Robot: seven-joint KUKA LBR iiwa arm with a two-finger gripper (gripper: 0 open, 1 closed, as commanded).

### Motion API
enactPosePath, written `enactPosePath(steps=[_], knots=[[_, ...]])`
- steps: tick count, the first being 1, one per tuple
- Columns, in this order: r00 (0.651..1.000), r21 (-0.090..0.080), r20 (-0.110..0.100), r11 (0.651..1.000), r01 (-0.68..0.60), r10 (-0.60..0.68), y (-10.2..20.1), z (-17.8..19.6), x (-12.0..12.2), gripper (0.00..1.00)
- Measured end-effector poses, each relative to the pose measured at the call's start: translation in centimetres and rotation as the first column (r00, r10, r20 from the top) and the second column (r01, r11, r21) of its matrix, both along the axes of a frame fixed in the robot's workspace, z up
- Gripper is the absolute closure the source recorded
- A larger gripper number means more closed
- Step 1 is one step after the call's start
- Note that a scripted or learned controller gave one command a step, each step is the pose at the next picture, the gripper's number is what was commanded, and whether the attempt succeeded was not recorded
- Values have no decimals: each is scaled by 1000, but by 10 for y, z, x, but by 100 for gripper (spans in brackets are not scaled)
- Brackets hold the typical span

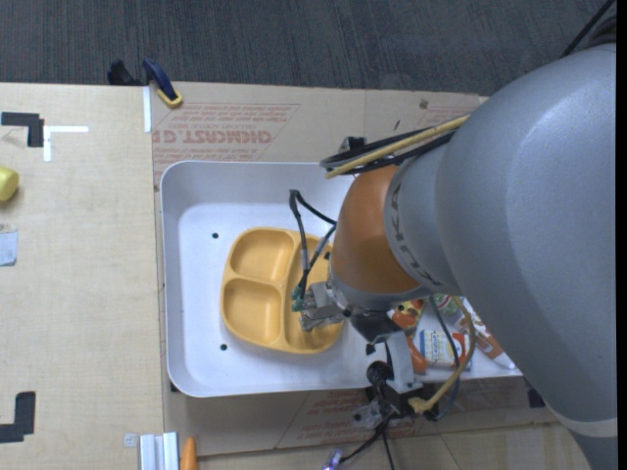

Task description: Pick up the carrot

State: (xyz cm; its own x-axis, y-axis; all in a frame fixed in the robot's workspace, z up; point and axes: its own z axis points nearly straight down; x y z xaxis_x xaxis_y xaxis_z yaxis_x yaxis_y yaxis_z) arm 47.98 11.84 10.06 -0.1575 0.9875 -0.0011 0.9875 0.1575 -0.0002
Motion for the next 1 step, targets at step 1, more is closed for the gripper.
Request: enactPosePath(steps=[1], knots=[[1000,-1,-1,1000,3,-3,-1,8,1,100]])
